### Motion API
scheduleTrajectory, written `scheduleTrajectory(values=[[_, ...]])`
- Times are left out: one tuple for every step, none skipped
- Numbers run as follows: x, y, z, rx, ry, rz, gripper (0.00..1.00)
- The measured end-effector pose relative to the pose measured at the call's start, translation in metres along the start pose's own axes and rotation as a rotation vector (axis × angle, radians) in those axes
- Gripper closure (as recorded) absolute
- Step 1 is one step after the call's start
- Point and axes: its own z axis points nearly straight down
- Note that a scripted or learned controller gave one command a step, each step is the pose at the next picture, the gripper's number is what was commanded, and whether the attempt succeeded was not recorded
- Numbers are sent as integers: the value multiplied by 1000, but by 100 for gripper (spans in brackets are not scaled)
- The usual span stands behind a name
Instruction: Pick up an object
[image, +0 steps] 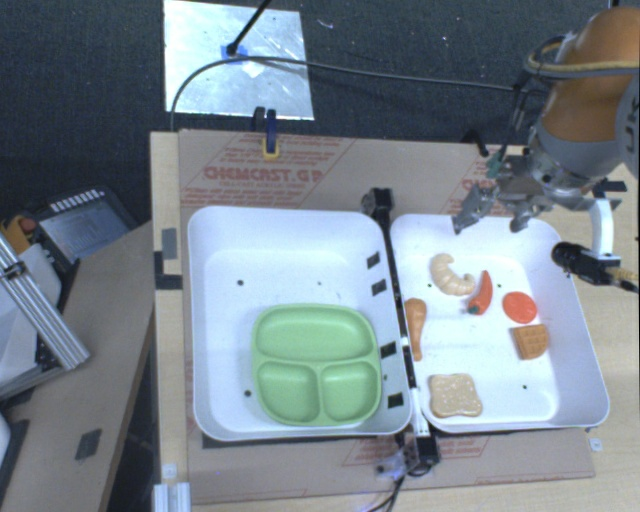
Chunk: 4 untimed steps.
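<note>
A: What lies nearest the front edge of the worktop (170, 250)?

B: In the left bin (215, 260), a green divided plate (317, 362) sits toward the front right corner. In the right bin (575, 385), a slice of toast (455, 395) lies at the front left corner.

A: And further back in that bin?

B: A drumstick (414, 326) lies along the left wall. An orange waffle piece (530, 341) sits near the right wall, with a red tomato slice (519, 306) just behind it. Toward the middle lie a red chilli (482, 292) and, touching it on the left, a curled pale shrimp (452, 275).

A: Where is the tool?

B: The tool (493, 218) hangs over the back edge of the right bin, its two fingers spread wide with nothing between them. The shrimp and chilli lie nearer the front than the tool, apart from it; the shrimp is the closest.
</note>
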Motion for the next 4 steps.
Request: scheduleTrajectory(values=[[0, 2, -6, -10, -1, -2, 0], [-9, 7, 48, -7, -2, 1, 0], [-12, 12, 109, -6, -1, 1, 0], [-14, 21, 165, -7, -1, -1, 0]])
